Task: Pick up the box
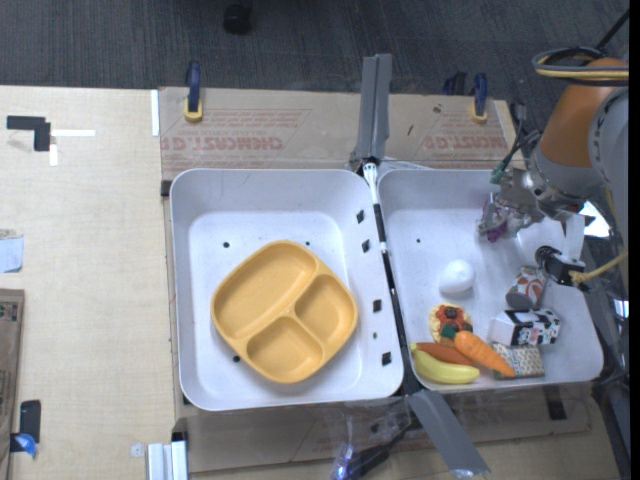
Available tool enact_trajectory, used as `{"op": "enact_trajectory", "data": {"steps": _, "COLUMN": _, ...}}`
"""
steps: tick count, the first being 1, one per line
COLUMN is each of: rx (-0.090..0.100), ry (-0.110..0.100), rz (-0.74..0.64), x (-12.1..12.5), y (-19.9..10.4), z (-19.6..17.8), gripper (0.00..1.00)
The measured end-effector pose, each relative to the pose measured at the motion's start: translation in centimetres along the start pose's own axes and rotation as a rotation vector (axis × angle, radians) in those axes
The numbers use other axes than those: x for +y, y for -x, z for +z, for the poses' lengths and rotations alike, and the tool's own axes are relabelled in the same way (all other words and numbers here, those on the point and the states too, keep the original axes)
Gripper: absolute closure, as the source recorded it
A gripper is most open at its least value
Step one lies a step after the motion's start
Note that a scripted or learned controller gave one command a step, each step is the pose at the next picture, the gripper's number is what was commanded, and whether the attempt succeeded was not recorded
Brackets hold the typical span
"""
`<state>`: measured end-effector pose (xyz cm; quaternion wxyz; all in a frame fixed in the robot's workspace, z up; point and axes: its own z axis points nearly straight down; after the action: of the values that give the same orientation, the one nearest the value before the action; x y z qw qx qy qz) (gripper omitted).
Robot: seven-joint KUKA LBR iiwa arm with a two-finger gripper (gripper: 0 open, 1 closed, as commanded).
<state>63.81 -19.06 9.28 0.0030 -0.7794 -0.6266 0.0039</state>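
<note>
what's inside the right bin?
Right bin holds a white ball, banana, carrot, a small pizza-like toy, black-and-white box and a can-like item. Whatever lies under the carrot is covered.

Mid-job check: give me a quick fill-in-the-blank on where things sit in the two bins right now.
1. The yellow tray lies in the ____ bin.
2. The tray has ____ compartments.
3. The carrot lies partly over the ____ at the right bin's front edge.
4. The gripper hangs over the ____ bin, apart from the box.

Missing words: left; three; banana; right
</note>
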Motion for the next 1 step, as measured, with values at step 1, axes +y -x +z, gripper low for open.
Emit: {"op": "enact_trajectory", "data": {"steps": 1, "rx": 0.001, "ry": 0.009, "rz": -0.05, "x": -3.04, "y": -4.41, "z": -11.41, "gripper": 1.0}}
